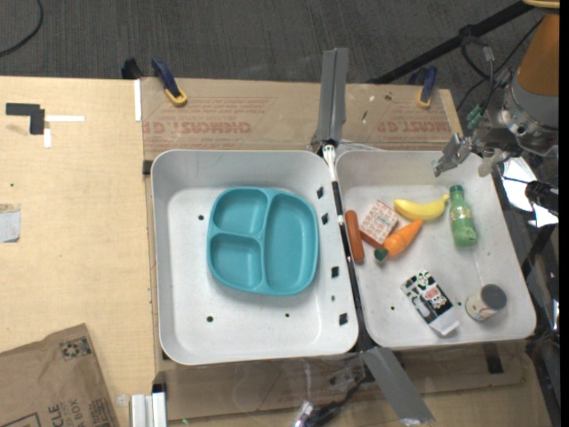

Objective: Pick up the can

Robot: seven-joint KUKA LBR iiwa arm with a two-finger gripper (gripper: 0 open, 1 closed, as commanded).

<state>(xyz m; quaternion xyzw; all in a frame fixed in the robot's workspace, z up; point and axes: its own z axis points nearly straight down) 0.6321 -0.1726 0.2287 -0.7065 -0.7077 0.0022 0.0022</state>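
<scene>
Can point(486, 302) sits near the lower right corner of the right bin point(524, 323), apparently upright. Gripper point(464, 151) hovers at the frame's upper right with nothing between its parted fingers, so the can lies well below it, slightly rightward.

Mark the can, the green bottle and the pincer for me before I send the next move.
can point(487, 302): camera view, right bin's near right corner, on its round top.
green bottle point(462, 218): camera view, right bin, on its body.
pincer point(460, 154): camera view, over the right bin's far edge, between its fingertips.
</scene>
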